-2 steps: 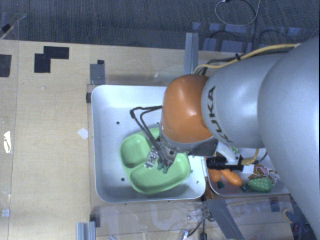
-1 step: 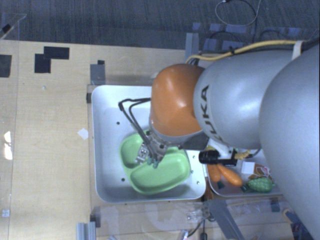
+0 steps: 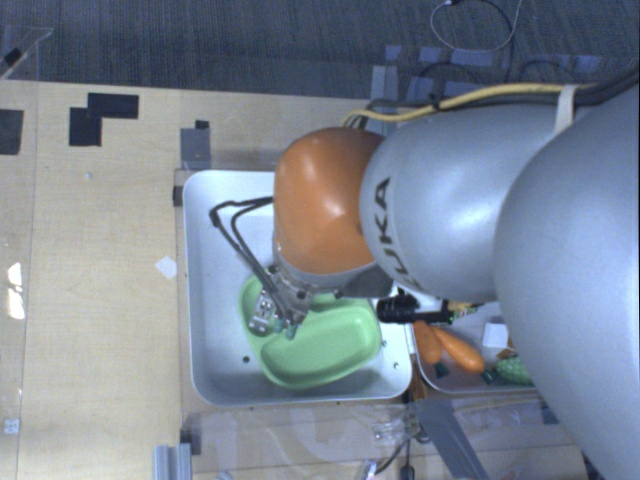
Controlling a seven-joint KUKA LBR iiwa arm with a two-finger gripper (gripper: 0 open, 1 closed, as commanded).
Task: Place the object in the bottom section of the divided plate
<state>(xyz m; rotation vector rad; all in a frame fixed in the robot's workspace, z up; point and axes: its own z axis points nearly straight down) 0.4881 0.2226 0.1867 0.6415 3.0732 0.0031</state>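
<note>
The hand (image 3: 275, 313) hangs low in the left bin (image 3: 205, 298), over the upper left edge of the green plate (image 3: 320, 346). I cannot tell how it is set, and nothing shows in its grip. The arm (image 3: 450, 208) hides most of the plate, so its sections are hard to make out. In the right bin (image 3: 425, 378), half covered, lie a carrot (image 3: 455, 348) and something green (image 3: 512, 371). The surface (image 3: 90, 298) is pale wood with black tape marks (image 3: 100, 116). Behind it lies dark carpet (image 3: 200, 18) with a thin cable (image 3: 480, 18).
</note>
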